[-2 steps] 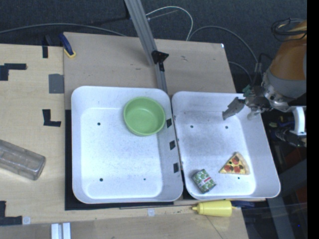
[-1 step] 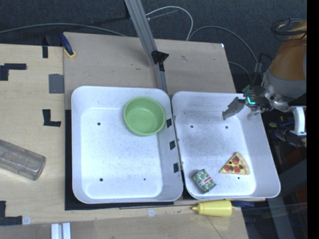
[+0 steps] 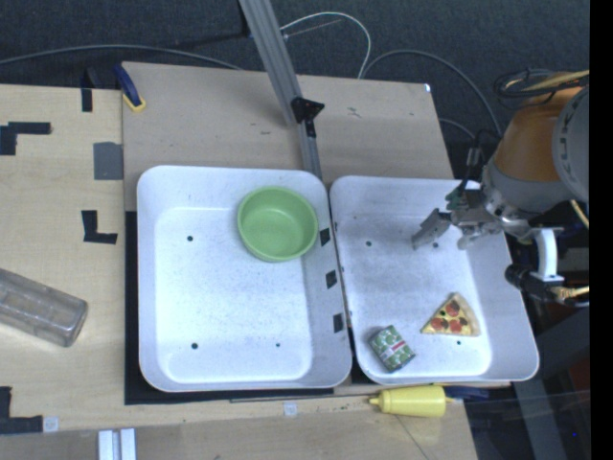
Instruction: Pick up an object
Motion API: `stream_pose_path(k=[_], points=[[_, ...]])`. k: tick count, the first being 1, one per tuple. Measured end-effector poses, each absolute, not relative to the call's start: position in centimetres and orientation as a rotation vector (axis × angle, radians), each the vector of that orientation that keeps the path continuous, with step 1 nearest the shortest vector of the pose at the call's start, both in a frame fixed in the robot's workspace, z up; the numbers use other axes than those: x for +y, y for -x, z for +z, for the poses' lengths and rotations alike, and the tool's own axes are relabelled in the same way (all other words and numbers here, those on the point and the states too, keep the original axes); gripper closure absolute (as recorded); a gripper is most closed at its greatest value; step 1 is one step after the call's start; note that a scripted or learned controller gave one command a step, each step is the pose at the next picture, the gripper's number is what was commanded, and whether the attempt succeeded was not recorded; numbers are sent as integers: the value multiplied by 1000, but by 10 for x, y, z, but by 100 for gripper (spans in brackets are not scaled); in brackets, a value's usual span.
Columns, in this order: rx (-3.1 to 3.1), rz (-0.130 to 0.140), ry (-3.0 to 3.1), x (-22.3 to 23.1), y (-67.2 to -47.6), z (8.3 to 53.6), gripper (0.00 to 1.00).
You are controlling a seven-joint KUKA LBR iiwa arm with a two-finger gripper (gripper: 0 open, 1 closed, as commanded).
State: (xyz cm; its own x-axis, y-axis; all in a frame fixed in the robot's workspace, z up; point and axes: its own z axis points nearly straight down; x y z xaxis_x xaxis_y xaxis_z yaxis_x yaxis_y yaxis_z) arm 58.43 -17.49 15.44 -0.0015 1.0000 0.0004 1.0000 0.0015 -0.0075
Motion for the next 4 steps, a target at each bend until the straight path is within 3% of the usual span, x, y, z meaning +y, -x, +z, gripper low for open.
stream_pose_path(k=[2, 3, 4], points=[[-2225, 2, 2220, -175, -578, 89, 0], [-2225, 1, 2218, -175, -578, 99, 100], [-2225, -3, 2223, -174, -571, 158, 100]])
